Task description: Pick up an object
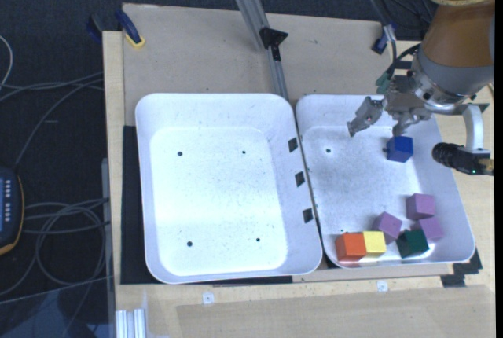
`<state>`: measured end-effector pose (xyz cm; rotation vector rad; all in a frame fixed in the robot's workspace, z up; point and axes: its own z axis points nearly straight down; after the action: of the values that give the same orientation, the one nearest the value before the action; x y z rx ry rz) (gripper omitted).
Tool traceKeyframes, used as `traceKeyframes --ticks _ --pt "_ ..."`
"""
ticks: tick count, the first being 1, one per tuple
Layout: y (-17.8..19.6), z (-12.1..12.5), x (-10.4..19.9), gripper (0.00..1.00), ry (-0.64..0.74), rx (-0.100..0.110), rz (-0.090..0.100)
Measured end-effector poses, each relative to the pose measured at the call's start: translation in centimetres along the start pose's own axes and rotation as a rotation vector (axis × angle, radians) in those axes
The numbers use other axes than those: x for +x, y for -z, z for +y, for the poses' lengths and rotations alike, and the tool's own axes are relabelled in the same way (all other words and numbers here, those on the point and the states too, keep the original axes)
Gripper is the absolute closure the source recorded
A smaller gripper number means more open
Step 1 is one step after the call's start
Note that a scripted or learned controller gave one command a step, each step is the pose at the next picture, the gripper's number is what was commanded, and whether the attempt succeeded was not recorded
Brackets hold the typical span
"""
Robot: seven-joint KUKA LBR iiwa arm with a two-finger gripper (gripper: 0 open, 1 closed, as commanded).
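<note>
The two-finger gripper (387,118) hangs spread wide, holding nothing, just above the small blue cube (400,148): probably light, rigid, best pinched across flat opposite faces.

Bins (220,104): no text I can read; only dark specks and small black dots
Blocks (400,148): plain faces; no letters or numbers
My arm (460,30): no brand or label legible
Bench (196,38): no signs or marks I can read
Device at left edge (8,207): markings too small to tell
</note>
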<state>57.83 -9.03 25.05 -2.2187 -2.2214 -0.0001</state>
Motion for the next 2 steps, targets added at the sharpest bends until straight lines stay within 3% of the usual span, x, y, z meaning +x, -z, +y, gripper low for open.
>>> traceKeyframes --ticks 1,2 --pt "0.0 0.0 0.0 0.00 -0.001 -0.001 0.000" --pt "-5.4 1.0 0.2 0.00 -0.001 0.005 0.000"
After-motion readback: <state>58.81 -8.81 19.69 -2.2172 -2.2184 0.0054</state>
